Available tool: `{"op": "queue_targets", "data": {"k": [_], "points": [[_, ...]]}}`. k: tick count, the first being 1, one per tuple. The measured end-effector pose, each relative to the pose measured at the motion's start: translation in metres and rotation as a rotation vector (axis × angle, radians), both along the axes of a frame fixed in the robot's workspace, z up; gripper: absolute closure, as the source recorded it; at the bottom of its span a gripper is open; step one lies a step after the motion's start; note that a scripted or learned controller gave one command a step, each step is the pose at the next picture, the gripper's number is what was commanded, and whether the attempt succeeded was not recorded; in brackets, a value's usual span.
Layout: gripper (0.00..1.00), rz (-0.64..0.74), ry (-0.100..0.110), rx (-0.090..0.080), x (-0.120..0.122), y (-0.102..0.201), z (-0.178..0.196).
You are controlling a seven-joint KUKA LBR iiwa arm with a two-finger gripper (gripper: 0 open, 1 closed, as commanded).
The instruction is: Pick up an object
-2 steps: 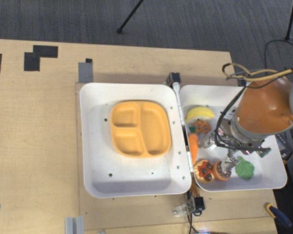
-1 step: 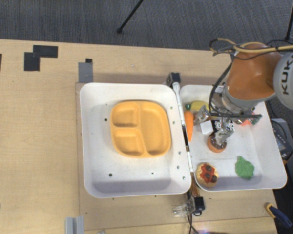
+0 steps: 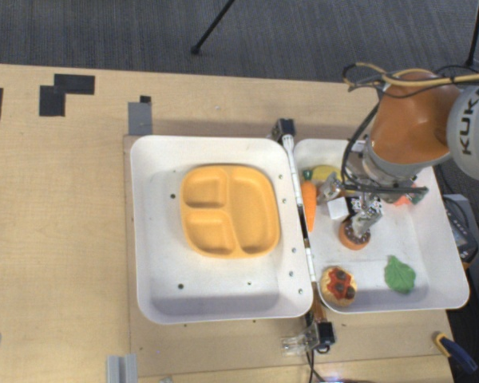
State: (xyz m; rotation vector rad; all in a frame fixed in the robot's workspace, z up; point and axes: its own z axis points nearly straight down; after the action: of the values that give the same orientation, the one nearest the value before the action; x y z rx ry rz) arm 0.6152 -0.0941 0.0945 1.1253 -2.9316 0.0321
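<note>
Camera view, looking down at a slant: two shallow white bins are being shown side by side on a wooden bench (image 3: 56, 214). The left bin (image 3: 156, 294) is being occupied by a yellow divided plate (image 3: 227, 210), sitting approx. at its centre. The right bin (image 3: 439, 290) is being reached into by the grey arm w/ orange band (image 3: 411, 126), which is coming in from 3 o'clock.

The gripper (image 3: 359, 226) is being held low over the right bin, approx. at its centre, pointing down. Directly under its tip a small round orange-brown object (image 3: 354, 238) is being partly covered; whether it is being touched or pinched cannot be told. The claw's state cannot be told either, since the tip is being blurred by wrist hardware.

Other items in the right bin, relative to the gripper: an orange carrot (image 3: 309, 204) is lying along the bin's left wall at approx. 9 o'clock; a yellow-green item (image 3: 322, 173) is sitting at approx. 10 o'clock, near the carrot's top; a round item w/ dark and red patches (image 3: 338, 285) is resting at approx. 7 o'clock, in the near-left corner; a green leafy piece (image 3: 399, 274) is lying at approx. 4 o'clock, well apart from the others.
</note>
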Motion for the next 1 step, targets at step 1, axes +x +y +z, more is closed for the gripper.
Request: {"op": "queue_targets", "data": {"k": [1], "points": [[0.0, 0.0, 0.0, 0.0, 0.0, 0.0, 0.0]]}}
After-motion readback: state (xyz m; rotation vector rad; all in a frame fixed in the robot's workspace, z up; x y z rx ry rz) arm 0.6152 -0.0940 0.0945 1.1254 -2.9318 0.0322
